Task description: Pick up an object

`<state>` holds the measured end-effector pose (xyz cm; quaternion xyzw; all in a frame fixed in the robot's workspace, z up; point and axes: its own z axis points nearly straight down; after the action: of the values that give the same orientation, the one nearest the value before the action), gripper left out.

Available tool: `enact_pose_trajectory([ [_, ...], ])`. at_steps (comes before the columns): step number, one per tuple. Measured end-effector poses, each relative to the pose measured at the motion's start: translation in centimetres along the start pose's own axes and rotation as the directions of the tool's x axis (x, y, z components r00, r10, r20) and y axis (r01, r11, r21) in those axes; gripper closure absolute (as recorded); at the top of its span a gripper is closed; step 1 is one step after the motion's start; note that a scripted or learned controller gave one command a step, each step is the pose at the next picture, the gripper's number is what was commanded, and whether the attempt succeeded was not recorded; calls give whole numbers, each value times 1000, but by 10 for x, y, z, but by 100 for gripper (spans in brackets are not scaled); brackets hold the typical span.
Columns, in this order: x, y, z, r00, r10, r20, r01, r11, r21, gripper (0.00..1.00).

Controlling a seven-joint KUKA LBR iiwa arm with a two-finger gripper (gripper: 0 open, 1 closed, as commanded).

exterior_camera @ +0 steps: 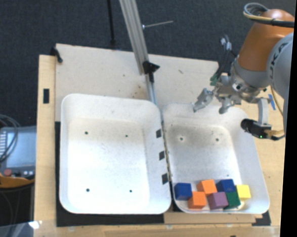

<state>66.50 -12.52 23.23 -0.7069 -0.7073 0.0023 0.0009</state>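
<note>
You are looking down at a slant on a pale wooden worktop (116, 70) that carries two shallow white bins side by side. The left bin (76, 136) sits in the left half of the view. The right bin (187, 143) touches it along a shared middle edge.

The grey arm (282, 54), with its orange band (260, 42), enters from the upper right. Its gripper (214, 104) hangs over the far edge of the right bin, with the jaws spread apart and nothing between them.

The objects to pick are small coloured blocks, bunched together in the near right corner of the right bin, well apart from the gripper. From the left you have a blue block (183, 190), an orange block (198, 199), a purple block (217, 200) and a green block (232, 199) along the near row. Behind them sit a second orange block (208, 186), a second blue block (227, 185) and a yellow block (243, 191).

A slanted metal rail (134, 31) rises from the worktop behind the bins.
</note>
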Motion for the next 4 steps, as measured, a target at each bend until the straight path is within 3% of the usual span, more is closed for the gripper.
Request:
enact_pose_trajectory([
  [2, 7, 0, 113, 1000, 0, 0, 0, 1000, 0, 0],
  [3, 6, 3, 97, 1000, 3, 0, -3, 1000, -11, 100],
  [4, 1, 14, 41, 1000, -2, 0, 2, 1000, -13, 100],
])
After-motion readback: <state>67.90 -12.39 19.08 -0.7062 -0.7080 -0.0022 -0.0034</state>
